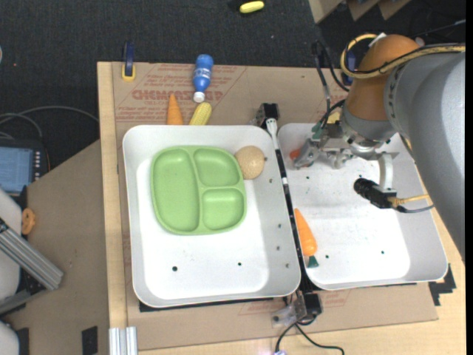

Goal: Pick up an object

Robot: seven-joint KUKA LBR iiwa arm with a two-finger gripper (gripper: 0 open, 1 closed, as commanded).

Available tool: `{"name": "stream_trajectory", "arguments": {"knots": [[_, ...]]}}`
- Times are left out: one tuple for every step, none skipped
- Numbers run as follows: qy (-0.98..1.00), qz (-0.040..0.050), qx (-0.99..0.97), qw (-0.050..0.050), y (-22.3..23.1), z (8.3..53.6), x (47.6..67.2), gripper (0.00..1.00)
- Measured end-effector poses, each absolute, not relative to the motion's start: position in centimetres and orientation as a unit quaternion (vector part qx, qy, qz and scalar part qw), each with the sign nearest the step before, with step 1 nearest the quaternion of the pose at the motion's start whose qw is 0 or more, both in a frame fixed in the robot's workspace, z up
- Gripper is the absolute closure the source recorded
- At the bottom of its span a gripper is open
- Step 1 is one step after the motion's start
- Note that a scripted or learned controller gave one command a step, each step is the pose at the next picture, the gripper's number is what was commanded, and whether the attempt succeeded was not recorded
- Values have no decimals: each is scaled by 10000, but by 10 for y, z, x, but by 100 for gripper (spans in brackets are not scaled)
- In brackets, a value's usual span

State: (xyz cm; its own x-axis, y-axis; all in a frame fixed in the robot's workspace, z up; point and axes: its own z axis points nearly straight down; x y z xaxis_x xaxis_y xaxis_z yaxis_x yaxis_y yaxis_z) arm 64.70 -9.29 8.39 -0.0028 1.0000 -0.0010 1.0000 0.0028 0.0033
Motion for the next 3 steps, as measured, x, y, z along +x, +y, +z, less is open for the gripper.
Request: {"name": "stream_trajectory", "arguments": {"knots": [[7077,-12,7066,-13,-91,83,666,0],[7079,6,7063,20,-91,96,668,100],[7091,17,7052,-12,-22,190,605,100]]}}
